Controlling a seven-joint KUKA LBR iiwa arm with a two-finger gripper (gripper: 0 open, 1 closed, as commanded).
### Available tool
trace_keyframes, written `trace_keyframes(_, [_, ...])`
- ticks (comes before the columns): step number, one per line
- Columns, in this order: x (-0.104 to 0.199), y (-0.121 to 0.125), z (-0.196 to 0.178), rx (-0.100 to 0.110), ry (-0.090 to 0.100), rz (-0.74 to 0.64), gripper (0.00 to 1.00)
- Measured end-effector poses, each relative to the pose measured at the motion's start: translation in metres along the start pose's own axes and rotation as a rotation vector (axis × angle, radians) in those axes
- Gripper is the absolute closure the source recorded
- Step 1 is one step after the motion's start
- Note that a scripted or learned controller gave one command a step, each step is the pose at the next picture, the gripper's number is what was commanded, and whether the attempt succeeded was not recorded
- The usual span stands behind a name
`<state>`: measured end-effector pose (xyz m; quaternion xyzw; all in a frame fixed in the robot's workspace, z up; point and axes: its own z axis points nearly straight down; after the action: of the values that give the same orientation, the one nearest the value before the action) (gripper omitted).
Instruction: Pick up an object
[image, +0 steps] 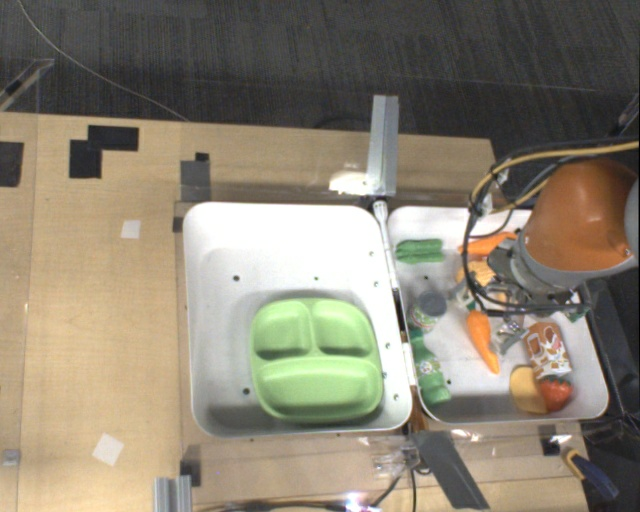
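Orange plastic carrot (483, 340) lies in the right shallow white bin (596, 392), just under the two-finger gripper (520, 300), whose state I cannot tell. Green 3-compartment plastic tray (316, 358) sits in the left bin (215, 300).

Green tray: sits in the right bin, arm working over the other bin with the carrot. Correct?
Not quite. The camera view shows the green tray in the left bin, not the right one. The rest holds: the arm is over the other bin, the right bin, where the carrot lies among other small items.
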<state>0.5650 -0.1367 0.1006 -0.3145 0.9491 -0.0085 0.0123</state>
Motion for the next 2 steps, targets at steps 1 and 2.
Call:
trace_keyframes(1, [-0.004, -0.001, -0.014, 0.006, -0.008, -0.003, 1.00])
trace_keyframes(2, [0.052, 0.018, -0.021, -0.022, 0.010, -0.320, 1.00])
